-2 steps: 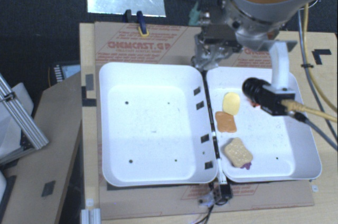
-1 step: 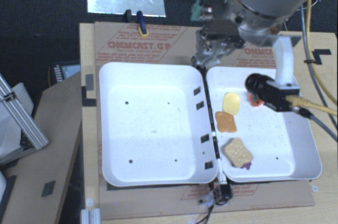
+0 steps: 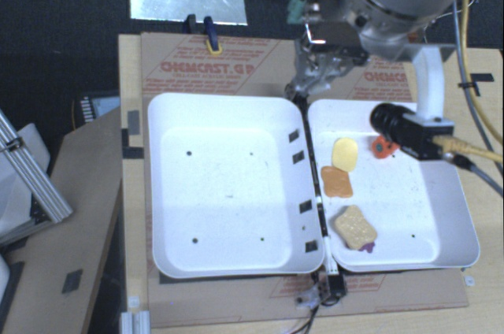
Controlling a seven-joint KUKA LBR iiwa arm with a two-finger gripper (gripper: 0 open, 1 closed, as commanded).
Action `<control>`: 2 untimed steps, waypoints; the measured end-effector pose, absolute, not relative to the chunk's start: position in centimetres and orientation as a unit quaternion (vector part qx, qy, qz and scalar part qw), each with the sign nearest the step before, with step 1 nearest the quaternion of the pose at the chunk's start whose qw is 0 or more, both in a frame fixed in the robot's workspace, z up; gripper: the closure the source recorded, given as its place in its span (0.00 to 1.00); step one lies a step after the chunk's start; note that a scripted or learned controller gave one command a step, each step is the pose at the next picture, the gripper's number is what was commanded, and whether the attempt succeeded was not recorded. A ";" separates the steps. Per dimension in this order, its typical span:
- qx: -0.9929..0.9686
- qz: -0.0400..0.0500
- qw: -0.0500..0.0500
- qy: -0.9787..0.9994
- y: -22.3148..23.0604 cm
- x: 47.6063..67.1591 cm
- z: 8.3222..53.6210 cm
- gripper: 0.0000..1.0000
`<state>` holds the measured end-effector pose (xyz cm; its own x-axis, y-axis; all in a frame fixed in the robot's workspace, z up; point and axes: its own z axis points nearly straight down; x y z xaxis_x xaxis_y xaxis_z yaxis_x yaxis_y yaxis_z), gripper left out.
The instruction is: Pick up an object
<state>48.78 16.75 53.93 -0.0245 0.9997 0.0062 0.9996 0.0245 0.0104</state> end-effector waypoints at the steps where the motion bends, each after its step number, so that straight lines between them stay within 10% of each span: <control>1: 0.707 -0.007 -0.003 0.707 15.1 48.5 30.2 1.00; 2: 0.709 0.001 0.002 0.705 8.6 48.8 32.3 1.00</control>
